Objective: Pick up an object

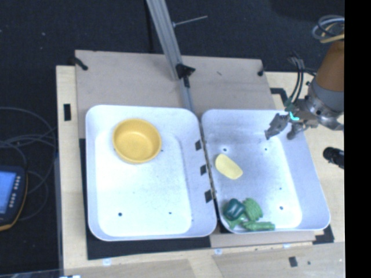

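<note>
A pale yellow oval piece [228, 167] lies in the right bin [301, 172], near its left wall. Green toy pieces [246, 213] are heaped at that bin's front edge. A yellow bowl [137, 140] stands upright in the left bin [145, 213], toward its back left. My gripper [284, 126] hangs over the right bin's back right corner, well apart from the yellow piece and the green pieces. Its two dark fingers are spread, with nothing between them.
A slanted metal pole [168, 39] rises from behind the gap between the bins. A handheld pendant with a screen [10, 193] lies off the bench at the far left. Cables trail from the arm [330, 80] at the right.
</note>
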`<state>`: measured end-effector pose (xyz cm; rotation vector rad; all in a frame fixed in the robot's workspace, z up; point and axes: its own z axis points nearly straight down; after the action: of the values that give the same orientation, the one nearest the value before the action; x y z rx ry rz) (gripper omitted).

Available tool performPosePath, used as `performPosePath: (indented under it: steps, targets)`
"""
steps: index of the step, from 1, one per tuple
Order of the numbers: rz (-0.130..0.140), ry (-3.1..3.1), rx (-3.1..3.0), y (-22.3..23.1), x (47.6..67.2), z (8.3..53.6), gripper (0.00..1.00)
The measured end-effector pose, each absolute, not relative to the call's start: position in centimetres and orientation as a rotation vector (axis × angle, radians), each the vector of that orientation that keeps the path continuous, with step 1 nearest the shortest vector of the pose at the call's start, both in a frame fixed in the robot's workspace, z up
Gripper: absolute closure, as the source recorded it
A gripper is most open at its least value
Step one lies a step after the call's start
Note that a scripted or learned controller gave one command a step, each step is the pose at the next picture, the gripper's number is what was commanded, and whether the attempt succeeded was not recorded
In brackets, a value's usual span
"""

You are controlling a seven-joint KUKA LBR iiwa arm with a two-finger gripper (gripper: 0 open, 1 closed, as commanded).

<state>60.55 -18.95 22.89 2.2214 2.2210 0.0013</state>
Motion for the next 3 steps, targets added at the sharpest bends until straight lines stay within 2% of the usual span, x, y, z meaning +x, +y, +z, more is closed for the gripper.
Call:
performPosePath:
  steps: [1, 3]
  targets:
    - [0.001, 2.221, 2.221, -19.0, 60.5, 22.9, 0.00]
    - [-0.004, 2.222, 2.224, -18.3, 60.8, 13.5, 0.00]
